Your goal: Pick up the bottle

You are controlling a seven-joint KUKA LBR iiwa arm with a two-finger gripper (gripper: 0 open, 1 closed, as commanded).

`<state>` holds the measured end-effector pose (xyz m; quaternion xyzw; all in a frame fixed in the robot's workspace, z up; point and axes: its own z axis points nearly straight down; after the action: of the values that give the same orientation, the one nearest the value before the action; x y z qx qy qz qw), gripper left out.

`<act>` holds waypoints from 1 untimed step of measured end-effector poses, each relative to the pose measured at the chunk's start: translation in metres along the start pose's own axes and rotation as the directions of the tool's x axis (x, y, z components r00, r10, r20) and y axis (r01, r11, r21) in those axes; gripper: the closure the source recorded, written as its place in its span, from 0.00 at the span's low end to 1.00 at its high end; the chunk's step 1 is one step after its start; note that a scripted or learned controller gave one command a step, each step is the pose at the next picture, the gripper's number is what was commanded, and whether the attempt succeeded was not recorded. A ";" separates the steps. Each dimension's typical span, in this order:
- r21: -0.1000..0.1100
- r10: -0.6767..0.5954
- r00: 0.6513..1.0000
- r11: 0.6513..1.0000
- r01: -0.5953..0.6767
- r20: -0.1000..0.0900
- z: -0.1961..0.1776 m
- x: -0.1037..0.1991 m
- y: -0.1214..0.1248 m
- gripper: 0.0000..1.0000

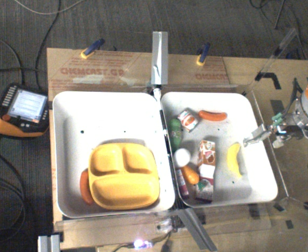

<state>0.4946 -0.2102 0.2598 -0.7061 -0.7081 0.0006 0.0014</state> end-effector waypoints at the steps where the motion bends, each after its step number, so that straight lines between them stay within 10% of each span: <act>1: 0.002 -0.146 0.989 0.989 0.146 -0.001 0.120 0.076 0.008 0.00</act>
<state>0.5018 -0.1342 0.1401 -0.6525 -0.7578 0.0008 0.0024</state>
